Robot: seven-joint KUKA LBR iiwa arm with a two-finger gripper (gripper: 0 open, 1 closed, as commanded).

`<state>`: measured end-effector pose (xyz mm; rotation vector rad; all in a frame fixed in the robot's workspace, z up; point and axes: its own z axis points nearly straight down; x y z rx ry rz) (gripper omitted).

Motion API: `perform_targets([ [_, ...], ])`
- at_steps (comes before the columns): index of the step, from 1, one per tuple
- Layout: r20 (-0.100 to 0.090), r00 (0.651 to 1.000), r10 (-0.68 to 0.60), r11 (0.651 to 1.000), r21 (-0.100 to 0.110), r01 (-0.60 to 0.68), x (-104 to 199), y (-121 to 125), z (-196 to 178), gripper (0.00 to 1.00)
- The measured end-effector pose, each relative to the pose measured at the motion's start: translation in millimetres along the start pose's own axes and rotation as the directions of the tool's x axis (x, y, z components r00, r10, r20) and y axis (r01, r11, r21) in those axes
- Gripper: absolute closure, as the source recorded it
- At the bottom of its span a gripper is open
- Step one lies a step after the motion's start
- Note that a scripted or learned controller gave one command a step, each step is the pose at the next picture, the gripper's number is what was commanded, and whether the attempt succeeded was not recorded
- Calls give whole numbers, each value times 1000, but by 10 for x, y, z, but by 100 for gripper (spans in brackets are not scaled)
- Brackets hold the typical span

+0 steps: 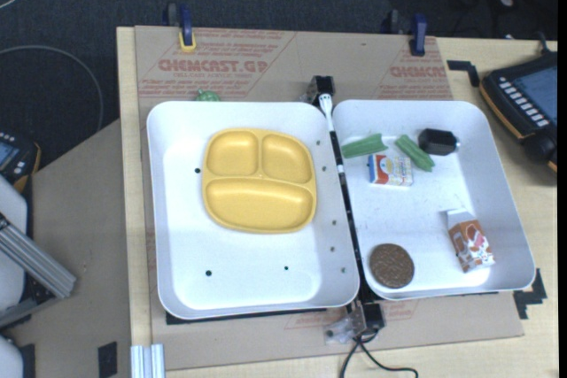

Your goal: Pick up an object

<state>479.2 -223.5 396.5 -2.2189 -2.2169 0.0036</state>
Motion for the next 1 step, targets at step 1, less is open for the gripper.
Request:
perform_targets([
  [1,5,1000,-2,1000,-10,2,-7,2,-441,100],
])
